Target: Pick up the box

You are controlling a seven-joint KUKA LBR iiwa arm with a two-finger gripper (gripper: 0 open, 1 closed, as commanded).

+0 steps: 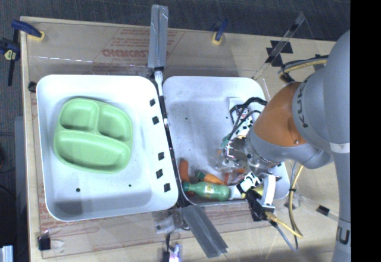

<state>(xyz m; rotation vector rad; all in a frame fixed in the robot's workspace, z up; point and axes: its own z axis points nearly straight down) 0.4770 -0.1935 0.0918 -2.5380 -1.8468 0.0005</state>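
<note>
In the right bin, my gripper reaches down near the front right, just above a cluster of small items. A pale, flat rectangular thing that may be the box lies against the bin's far right side, partly hidden behind the wrist cables. It sits behind the gripper and apart from it. The grey wrist and the orange band cover the bin's right part. I see nothing clearly held between the fingers.
A green bottle lies along the right bin's front wall, with orange carrot-like pieces beside it. The left bin holds a green divided plate. A grey divider bar runs between the bins.
</note>
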